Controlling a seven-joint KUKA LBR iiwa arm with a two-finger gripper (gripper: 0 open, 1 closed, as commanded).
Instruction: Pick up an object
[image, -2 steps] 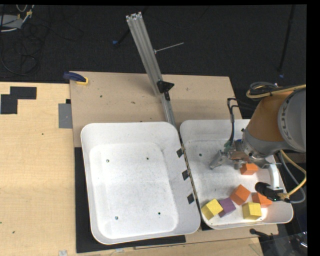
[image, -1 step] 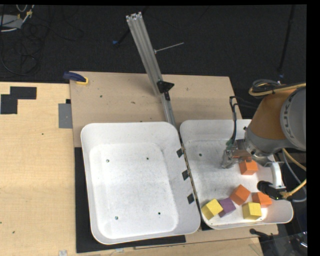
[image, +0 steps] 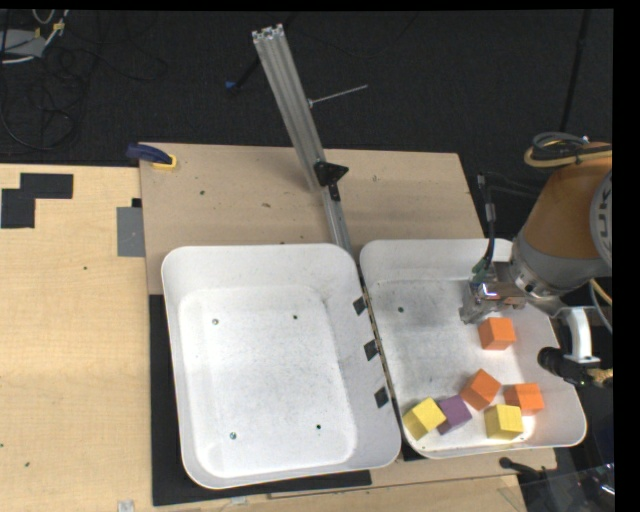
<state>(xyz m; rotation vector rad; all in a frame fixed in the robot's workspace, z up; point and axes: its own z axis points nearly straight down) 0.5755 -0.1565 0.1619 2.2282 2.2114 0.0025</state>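
the table (image: 300, 195) is carrying two white bins, the left bin (image: 200, 270) and the right bin (image: 420, 262). the arm (image: 560, 225) is reaching in from the right, its end effector (image: 488, 300) hanging just above an orange cube (image: 497, 332); whether it is apart or together is impossible to tell. nearer, five more cubes are lying bunched together. the likely risk is the descent nudging the cube aside, leaving nothing caught.

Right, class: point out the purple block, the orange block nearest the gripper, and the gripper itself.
purple block (image: 455, 411), camera view, on its top face.
orange block nearest the gripper (image: 497, 332), camera view, middle of its top face.
gripper (image: 486, 294), camera view, at its metal tip above that block.
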